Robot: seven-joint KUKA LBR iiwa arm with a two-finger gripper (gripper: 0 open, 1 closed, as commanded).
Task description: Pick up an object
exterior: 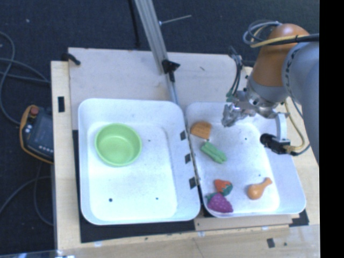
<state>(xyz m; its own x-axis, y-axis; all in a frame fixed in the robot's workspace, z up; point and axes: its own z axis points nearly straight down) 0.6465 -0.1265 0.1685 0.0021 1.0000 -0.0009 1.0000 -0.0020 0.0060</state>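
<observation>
In the camera view, the claw (230,117) is seen hanging over the far end of the right bin (285,198), below the orange band (274,58) of the grey arm (306,69). Whether it is open or closed cannot be told, as its tip is small and blurred, and nothing can be made out in its grip. Just to the left of the claw and slightly nearer the camera, a tan bread-like piece (200,129) is found against the bin's left wall. A green vegetable piece (213,152) is placed a little nearer still, apart from the claw. Well nearer the camera, at the bin's near end, a small red-and-green piece (222,186) and a purple grape bunch (220,202) are seen close together, with an orange drumstick-shaped piece (258,188) to their right. Far to the claw's left, a green bowl (118,144) is set in the left bin (161,198).
</observation>
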